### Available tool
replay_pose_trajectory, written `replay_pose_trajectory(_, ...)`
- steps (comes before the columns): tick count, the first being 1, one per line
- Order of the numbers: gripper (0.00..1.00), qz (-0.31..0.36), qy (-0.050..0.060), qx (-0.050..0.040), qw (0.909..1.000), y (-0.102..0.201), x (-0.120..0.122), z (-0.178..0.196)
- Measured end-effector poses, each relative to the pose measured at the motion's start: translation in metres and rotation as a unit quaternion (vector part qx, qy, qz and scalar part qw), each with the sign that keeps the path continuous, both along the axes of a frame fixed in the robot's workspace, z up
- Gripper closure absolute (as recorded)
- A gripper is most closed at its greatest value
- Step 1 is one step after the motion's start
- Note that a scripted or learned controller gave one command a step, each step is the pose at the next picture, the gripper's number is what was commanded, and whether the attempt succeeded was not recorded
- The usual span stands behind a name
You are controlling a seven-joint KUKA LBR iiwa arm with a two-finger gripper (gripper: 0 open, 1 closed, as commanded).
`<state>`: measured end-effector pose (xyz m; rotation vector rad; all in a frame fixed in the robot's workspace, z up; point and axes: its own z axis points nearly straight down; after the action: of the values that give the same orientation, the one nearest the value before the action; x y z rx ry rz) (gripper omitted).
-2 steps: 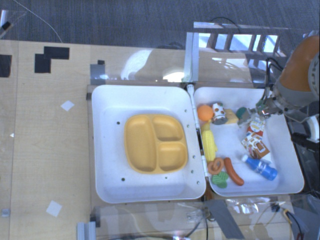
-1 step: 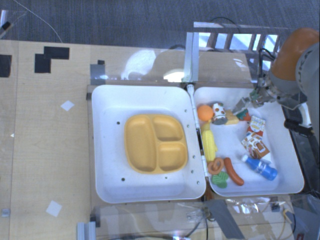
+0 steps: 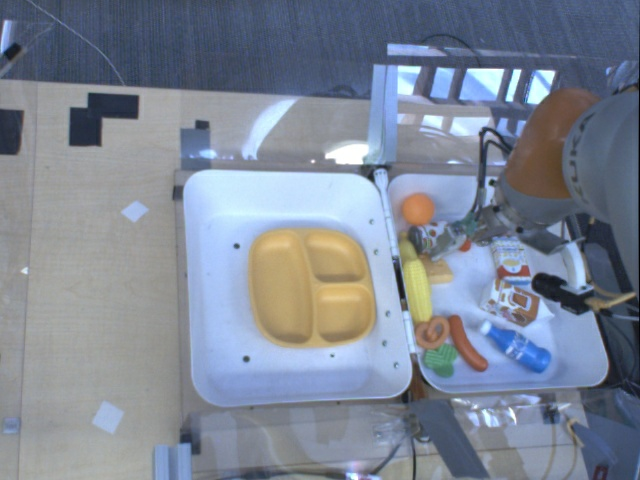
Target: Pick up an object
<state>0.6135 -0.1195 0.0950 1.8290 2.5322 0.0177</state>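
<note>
Overhead, the grey arm (image 3: 600,158) with its orange band (image 3: 545,158) reaches in from the right and lowers its hand (image 3: 462,232) into the right white bin (image 3: 590,363), at that bin's upper left part. The hand sits right against a small dark object (image 3: 432,236) just below an orange ball (image 3: 418,209); whether the hand is released or clenched cannot be told, as the wrist and the clutter hide its tips, and nothing can be seen lifted between them. The objects to pick from all lie in this right bin: a yellow corn cob (image 3: 416,286) along the left wall, a small yellow block (image 3: 438,271) beside it, an orange ring-shaped toy (image 3: 433,332) resting over a green piece (image 3: 439,360), a red sausage-like toy (image 3: 467,343), a blue bottle (image 3: 520,348) lying on its side, and a white and red carton (image 3: 511,290) in the middle. The left white bin (image 3: 215,268) holds a yellow divided plate (image 3: 312,286) with three compartments, lying flat near its centre. Both bins rest side by side, touching, on the pale wooden tabletop (image 3: 90,298), which carries black markers (image 3: 100,116) at its upper left.
</note>
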Motion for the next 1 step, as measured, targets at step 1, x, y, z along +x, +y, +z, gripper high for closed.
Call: replay_pose_trajectory(1, 0.00, -0.038, 0.007, 0.0005, 0.9992, -0.0262, 0.0415, -0.0083)
